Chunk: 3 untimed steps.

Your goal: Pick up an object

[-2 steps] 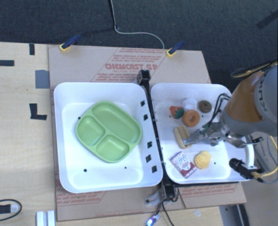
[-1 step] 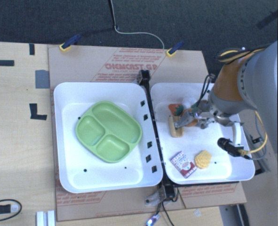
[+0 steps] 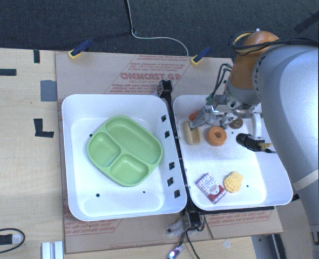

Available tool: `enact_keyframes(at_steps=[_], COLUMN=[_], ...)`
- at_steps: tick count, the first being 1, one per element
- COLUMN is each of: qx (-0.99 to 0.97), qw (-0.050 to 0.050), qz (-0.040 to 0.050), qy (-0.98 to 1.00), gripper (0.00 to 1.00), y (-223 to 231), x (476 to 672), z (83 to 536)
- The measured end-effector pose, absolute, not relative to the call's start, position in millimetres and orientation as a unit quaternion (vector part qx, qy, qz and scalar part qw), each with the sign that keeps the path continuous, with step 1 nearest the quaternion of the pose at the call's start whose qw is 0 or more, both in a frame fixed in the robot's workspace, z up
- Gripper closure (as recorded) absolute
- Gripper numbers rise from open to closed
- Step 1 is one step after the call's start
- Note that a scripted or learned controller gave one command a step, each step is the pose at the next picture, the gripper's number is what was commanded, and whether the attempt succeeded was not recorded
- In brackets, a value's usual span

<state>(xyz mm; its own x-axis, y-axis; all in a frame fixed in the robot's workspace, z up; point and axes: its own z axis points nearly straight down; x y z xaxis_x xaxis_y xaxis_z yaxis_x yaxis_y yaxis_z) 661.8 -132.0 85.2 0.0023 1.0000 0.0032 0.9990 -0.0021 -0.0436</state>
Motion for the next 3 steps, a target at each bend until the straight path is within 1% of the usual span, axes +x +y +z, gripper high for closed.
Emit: enact_keyframes(at_steps=[1, 2, 3], qx=[-0.708, -0.707, -0.708], qw=[0.001, 0.007, 0.000], qz=[0.0007, 0.0073, 0.0002], qy=[-0.706, -0.708, -0.707], gripper=[0.00, 0.00, 0.00], y=[-157.8, -133.6, -162.7], x=[604.2, 661.2, 643.6], z=[85.4, 83.7, 85.2])
